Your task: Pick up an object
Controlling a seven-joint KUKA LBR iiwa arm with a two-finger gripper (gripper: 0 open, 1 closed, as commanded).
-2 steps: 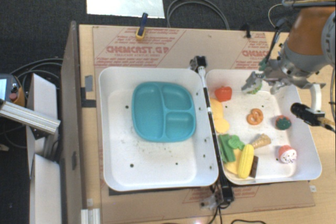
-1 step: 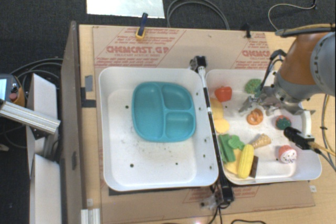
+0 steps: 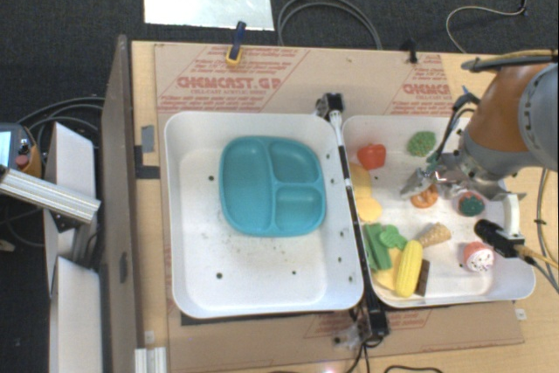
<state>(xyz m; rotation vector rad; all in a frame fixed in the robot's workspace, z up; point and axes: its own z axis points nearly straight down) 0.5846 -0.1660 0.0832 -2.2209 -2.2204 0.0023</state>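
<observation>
Cardboard-topped bench (image 3: pixel 262 74) carries 2 white bins; the right bin (image 3: pixel 515 279) holds toy food. Gripper (image 3: pixel 423 185) hovers over a small orange piece (image 3: pixel 425 199) (partly hidden); its grip state is unclear.

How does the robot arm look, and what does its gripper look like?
The arm is a thick, rounded grey body with a broad orange band above the wrist. Thin dark cables run alongside it. The gripper is small, of grey metal, with slender fingers.
</observation>
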